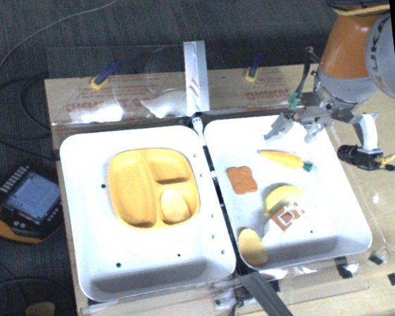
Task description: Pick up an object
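Here 2 white bins (75, 203) sit on a bench (347, 165).

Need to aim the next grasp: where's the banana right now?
The banana lies in the right bin, upper middle, just below the pincer and right of the orange slab.

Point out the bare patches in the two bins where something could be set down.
Right bin: bare floor along the right wall and the near right corner. Crowded around the banana, brown piece and yellow toy. Left bin: bare strip in front of the yellow tray.
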